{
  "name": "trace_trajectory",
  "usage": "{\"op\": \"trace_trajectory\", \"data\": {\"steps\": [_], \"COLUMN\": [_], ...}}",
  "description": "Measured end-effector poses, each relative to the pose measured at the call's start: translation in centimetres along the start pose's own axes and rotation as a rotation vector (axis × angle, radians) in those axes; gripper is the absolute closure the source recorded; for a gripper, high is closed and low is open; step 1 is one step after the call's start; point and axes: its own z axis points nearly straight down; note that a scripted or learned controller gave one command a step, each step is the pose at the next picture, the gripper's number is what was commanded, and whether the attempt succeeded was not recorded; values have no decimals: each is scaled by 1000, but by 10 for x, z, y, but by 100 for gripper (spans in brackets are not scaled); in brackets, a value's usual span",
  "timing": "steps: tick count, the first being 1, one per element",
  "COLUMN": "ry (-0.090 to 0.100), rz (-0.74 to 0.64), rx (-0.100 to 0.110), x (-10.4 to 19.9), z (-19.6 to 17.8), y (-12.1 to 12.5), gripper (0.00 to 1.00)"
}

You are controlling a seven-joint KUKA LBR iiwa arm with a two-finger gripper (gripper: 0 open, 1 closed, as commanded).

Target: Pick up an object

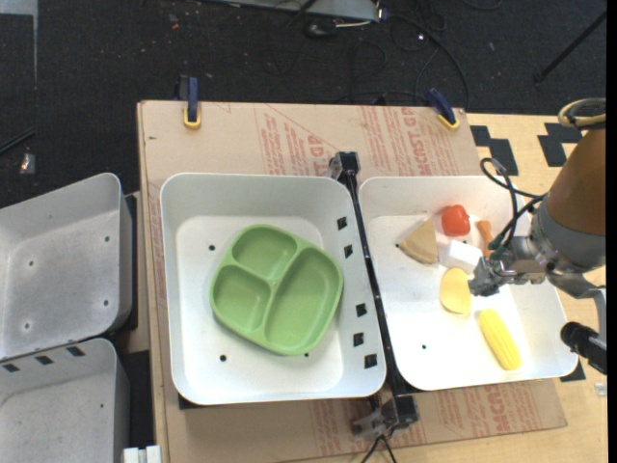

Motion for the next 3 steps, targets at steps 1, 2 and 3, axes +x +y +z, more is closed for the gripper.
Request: {"op": "trace_trajectory", "data": {"steps": [1,2,3], "ry": [0,2,3], "rz": [0,-3,-5], "rx": [1,5,5], "x": [0,39,97], "z": [-52,-49,-46], "y": [2,20,45], "gripper": [100,100,100]}}
